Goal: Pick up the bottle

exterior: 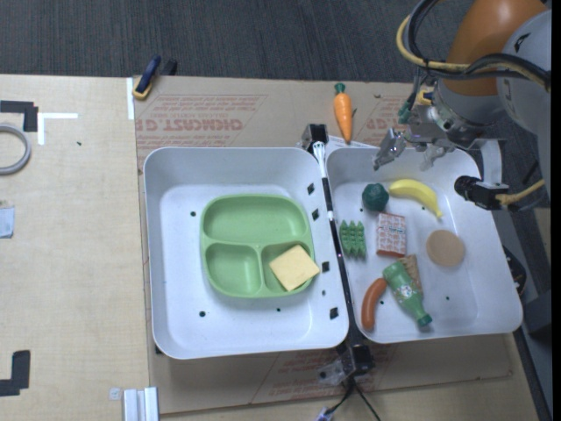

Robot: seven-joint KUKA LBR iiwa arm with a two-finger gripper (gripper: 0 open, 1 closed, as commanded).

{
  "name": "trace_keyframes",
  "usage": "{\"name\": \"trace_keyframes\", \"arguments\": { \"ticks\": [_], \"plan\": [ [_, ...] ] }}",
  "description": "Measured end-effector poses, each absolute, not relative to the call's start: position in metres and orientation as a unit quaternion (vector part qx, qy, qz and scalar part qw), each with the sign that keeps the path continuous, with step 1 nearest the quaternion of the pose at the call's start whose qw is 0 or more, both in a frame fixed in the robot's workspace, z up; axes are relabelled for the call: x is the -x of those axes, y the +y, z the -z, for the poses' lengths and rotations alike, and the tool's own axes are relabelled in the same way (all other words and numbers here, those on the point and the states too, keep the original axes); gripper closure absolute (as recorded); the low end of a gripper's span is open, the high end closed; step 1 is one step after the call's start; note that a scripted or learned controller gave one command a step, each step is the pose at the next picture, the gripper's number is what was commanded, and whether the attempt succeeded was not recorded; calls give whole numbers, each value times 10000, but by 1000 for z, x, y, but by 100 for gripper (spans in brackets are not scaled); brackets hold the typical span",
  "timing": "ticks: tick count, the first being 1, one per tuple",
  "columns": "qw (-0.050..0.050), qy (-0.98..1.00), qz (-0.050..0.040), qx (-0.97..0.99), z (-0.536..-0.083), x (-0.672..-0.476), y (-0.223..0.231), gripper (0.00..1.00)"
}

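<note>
Green bottle (pixel 408 292) low in right bin (pixel 478 310); hand (pixel 412 153) spread, empty, well apart.

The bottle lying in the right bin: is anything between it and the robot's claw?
The green bottle lies near the bin's front, the gripper hangs over the far edge. Between them lie a banana, a red-and-white packet and a tan round piece. Nothing covers the bottle itself; a sausage lies alongside.

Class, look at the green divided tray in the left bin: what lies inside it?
A yellow block sits in the lower right compartment of the green tray. The tray floor beneath the block is covered.
</note>
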State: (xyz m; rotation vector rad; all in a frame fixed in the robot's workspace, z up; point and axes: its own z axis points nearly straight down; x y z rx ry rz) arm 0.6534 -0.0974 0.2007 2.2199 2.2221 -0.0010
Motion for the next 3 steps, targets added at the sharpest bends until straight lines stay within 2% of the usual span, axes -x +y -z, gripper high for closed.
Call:
{"name": "trace_keyframes", "arguments": {
  "ticks": [1, 2, 3],
  "plan": [
    [10, 7080, 4, -7062, -210, -654, -98, 100],
    [2, 7387, 5, -6740, -216, -607, 18, 100],
    [-6, 7853, 9, -6191, -197, -516, 44, 100]
  ]
}}
